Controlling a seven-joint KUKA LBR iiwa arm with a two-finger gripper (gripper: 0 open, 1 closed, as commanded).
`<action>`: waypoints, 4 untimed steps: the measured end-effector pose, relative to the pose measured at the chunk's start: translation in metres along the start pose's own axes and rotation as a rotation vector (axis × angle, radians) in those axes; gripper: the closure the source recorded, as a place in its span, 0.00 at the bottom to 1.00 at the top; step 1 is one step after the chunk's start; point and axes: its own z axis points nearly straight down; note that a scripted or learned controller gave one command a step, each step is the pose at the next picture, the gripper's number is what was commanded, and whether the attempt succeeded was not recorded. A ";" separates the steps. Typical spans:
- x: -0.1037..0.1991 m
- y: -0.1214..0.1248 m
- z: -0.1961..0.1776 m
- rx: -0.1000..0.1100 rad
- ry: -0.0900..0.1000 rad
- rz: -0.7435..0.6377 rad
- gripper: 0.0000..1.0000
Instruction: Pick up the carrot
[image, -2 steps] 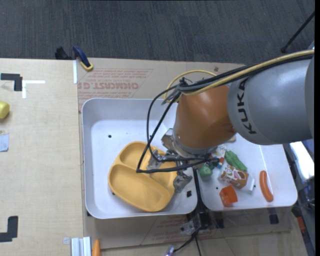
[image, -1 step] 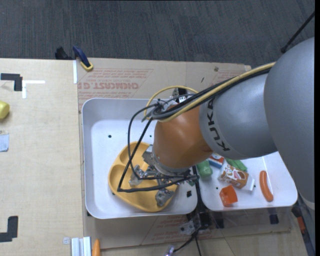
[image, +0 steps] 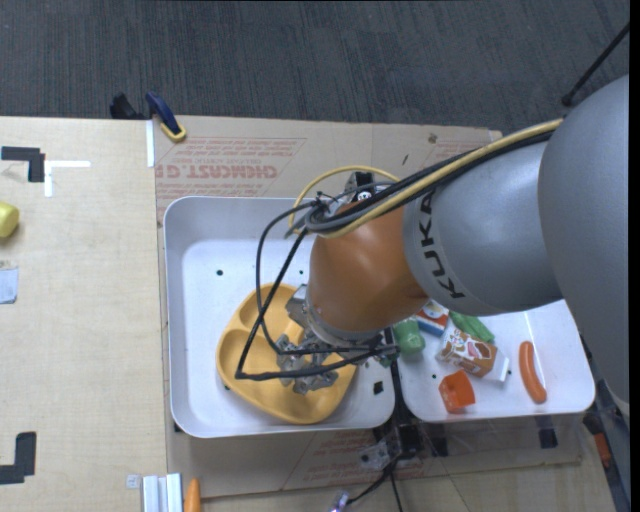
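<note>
Two white bins sit side by side under us, and our pincer (image: 308, 366) hangs low over the left bin (image: 195, 300), directly above a yellow divided plate (image: 245, 345) whose rim curves out to its left and below it. Whether our pincer is released or clenched we cannot tell, since the orange wrist band and black cables cover it. To the right of the pincer, in the right bin (image: 565, 385), lies the carrot (image: 533, 372), well apart from us near the far edge. Between it and the pincer we see a green piece (image: 409, 338), a printed snack packet (image: 470, 352) and a small orange block (image: 456, 391).
</note>
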 end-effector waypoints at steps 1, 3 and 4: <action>0.020 -0.018 0.009 -0.003 0.008 -0.175 1.00; -0.062 0.048 -0.046 -0.003 0.010 0.209 1.00; -0.043 0.011 -0.113 0.002 0.009 0.616 1.00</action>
